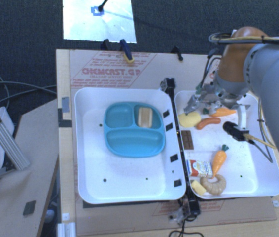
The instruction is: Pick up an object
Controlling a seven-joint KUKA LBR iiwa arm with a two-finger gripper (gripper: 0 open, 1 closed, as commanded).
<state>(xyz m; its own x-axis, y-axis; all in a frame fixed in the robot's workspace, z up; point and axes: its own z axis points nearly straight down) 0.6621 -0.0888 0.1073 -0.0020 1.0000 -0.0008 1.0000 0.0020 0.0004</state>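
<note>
Grey arm enters from right, orange band above bent wrist, tool angled down-left, low.

Single fixed camera above bench, slanted down, both bins in frame, arm entering right.

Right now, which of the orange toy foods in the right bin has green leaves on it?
The carrot near the middle of the right bin: green leaves at its top. The sausage farther up has none.

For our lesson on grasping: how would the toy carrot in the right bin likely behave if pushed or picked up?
The carrot looks like smooth moulded plastic, so probably stiff, light and slightly slippery. Its rounded, tapered body may roll or pivot when nudged.
</note>
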